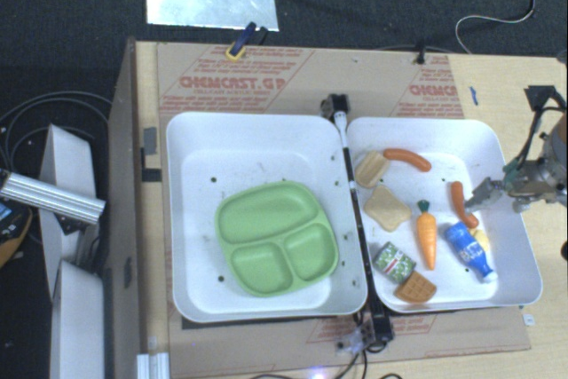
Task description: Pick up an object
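The step in hand looks like the approach: the end effector [479,193] hangs at the right bin's [510,146] right side, just over a small sausage [461,201], holding nothing I can see; how far it is open I cannot tell. Next it needs a straight descent onto the sausage, a short reddish-orange piece just right of the carrot [427,236].

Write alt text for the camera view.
The gripper reaches in from the right over the right bin, beside a sausage and blue bottle. That bin also holds a carrot and bread; the left bin holds a green tray.
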Robot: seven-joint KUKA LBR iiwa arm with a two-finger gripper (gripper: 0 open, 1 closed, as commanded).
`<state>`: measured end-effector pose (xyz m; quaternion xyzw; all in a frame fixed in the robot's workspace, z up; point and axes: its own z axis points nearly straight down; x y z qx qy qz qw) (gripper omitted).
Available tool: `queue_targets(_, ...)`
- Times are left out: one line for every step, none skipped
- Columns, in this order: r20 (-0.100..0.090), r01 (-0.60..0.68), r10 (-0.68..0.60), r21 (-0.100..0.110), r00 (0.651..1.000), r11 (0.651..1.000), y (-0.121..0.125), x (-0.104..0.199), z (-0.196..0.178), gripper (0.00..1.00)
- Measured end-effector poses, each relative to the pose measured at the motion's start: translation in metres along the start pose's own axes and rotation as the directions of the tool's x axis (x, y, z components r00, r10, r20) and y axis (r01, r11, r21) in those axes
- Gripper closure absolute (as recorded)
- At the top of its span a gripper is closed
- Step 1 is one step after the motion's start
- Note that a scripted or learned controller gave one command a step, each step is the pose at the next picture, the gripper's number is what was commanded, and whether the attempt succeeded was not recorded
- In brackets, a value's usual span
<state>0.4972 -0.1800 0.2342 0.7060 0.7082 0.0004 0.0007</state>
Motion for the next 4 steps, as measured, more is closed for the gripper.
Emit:
queue_targets(-0.001,0.0,0.0,0.002,1.0,1.0,-0.011,0.044,0.094,0.0)
queue_targets(-0.001,-0.002,0.002,0.0,1.0,1.0,-0.004,0.033,0.15,0.0)
queue_targets(-0.002,0.0,0.0,-0.001,1.0,1.0,-0.003,0.033,0.139,1.0)
queue_targets(-0.001,0.001,-0.001,-0.002,1.0,1.0,0.016,0.125,0.046,1.0)
